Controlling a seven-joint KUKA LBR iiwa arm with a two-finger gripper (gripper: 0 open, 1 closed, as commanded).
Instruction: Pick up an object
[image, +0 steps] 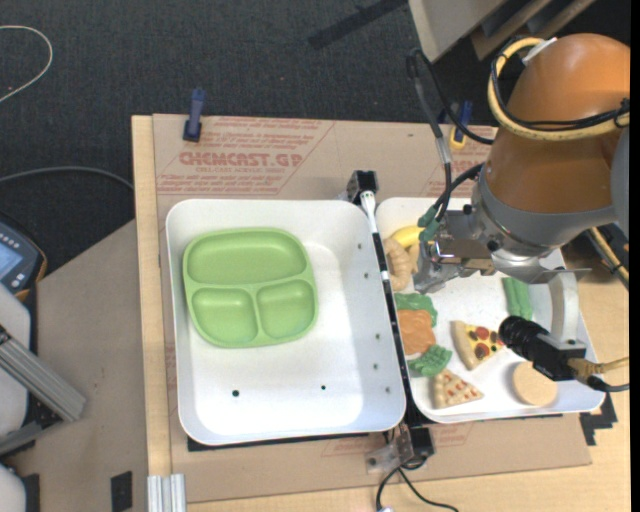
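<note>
While the arm reaches in from the right, its grey and orange body hangs over the far half of the right bin. The pincer sits low at that bin's far-left corner. I cannot tell whether it is apart, together or clamped on anything.

Candidates to lift, all in the right bin:
- A yellow piece and a pale tan piece lie just left of the pincer, against the left wall.
- An orange piece lies nearer, along the same wall.
- A pizza slice lies mid-bin, with a second wedge by the near rim.
- A tan disc sits in the near-right part.
- A green stick lies right of the pincer.

The left bin carries a green divided plate, lying flat toward its far-left part. Both bins rest on the brown counter.
</note>
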